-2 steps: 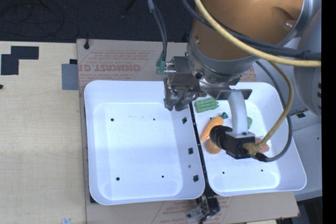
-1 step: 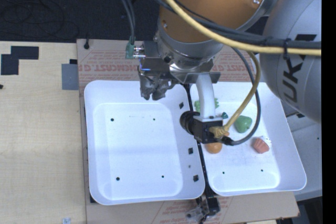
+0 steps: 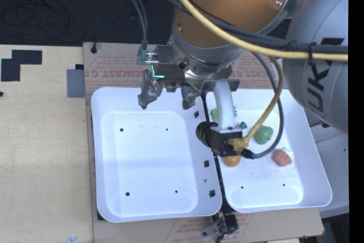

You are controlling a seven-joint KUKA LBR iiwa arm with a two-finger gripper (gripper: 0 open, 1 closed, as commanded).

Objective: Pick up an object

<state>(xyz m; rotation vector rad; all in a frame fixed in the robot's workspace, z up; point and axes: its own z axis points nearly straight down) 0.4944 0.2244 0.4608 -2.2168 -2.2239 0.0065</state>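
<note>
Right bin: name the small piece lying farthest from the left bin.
The pinkish-orange piece, alone toward the right bin's outer side; the green and orange ones sit nearer the divider.

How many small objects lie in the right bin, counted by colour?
Green: 2, a round green piece and a green piece partly hidden behind the arm.
Orange: 1, an orange ball partly under the cable.
Pink-orange: 1, a salmon block.
Total: 4 that I can make out in the right bin.
</note>
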